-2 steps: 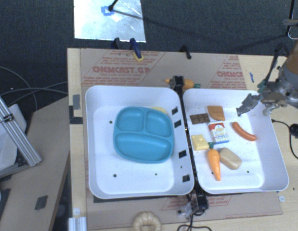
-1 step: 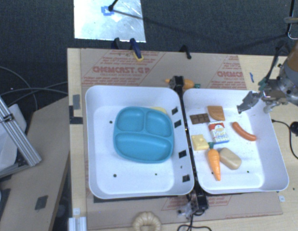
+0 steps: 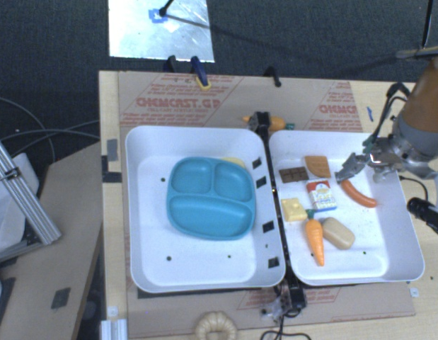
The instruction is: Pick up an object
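Observation:
My gripper [image 3: 365, 172] hangs over the back right part of the right bin [image 3: 402, 253], open with nothing between its fingers. Just below it a red sausage [image 3: 359, 193] lies on the bin floor. To its left are a tan cracker [image 3: 318, 166], a chocolate bar [image 3: 292, 174] and a small red and white carton [image 3: 321, 195]. Nearer the front lie a yellow cheese block [image 3: 293, 209], an orange carrot [image 3: 315, 240] and a beige lump [image 3: 338, 232].
The left bin [image 3: 144, 190] holds a blue divided plate [image 3: 211, 197] with a pale yellow item [image 3: 236, 161] peeking out behind it. A black divider [image 3: 274, 190] joins the bins. A yellow object [image 3: 276, 124] sits behind them. Cardboard lines the bench.

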`<state>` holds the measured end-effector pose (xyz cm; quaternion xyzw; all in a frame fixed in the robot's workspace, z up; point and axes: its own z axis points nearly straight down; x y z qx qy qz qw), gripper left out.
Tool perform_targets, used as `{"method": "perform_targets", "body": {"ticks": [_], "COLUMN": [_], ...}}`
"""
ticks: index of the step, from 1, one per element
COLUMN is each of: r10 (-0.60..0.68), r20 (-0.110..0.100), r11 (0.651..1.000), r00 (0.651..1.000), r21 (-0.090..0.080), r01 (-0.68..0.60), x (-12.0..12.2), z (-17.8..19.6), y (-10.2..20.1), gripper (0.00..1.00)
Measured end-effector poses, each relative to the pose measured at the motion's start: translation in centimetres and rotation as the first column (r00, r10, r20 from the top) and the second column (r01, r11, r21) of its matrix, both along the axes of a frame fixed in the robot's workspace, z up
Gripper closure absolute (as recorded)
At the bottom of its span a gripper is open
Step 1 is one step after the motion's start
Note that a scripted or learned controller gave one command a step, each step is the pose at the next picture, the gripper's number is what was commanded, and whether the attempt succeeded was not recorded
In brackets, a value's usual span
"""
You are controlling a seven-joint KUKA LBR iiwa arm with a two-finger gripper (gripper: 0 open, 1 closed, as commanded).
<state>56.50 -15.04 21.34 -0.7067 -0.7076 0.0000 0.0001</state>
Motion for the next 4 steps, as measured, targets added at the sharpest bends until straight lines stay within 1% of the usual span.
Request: {"method": "perform_targets", "body": {"ticks": [1, 2, 3, 4], "r10": [-0.001, 0.002, 0.0, 0.0], "r20": [-0.003, -0.002, 0.0, 0.002], "r11": [1.0, 1.0, 1.0, 1.0], "r00": [1.0, 1.0, 1.0, 1.0], "r21": [0.001, 0.001, 0.0, 0.0], "r01": [0.001, -0.002, 0.0, 0.0], "x": [0.3, 0.5, 0.6, 0.7], "z": [-6.2, -11.4, -13.0, -11.8], "y": [-0.1, 0.9, 0.9, 0.9], "gripper": [0.0, 0.0, 0.0, 1.0]}}
